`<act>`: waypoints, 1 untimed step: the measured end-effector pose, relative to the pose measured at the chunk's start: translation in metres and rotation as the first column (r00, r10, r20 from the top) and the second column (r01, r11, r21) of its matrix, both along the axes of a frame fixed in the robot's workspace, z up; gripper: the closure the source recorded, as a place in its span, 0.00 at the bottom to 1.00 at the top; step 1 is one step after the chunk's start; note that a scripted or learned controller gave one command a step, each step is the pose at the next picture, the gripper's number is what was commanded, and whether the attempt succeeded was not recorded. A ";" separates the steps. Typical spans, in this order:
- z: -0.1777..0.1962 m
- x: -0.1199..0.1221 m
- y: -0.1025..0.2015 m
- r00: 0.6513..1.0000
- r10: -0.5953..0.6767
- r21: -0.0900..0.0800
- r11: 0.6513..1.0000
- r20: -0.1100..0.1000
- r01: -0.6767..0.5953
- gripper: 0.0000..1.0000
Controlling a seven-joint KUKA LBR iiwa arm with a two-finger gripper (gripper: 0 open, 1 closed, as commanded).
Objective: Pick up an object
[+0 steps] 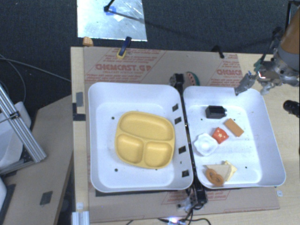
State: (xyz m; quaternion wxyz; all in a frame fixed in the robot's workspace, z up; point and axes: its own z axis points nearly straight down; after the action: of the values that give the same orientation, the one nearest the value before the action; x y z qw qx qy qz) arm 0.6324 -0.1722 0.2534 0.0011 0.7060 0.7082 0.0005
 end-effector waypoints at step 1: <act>-0.082 -0.062 -0.023 1.000 -0.006 0.002 1.000 -0.009 0.006 0.00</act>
State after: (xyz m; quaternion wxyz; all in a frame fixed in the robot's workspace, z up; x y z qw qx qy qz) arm 0.5707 -0.1956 0.1711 -0.0029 0.7081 0.7061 -0.0018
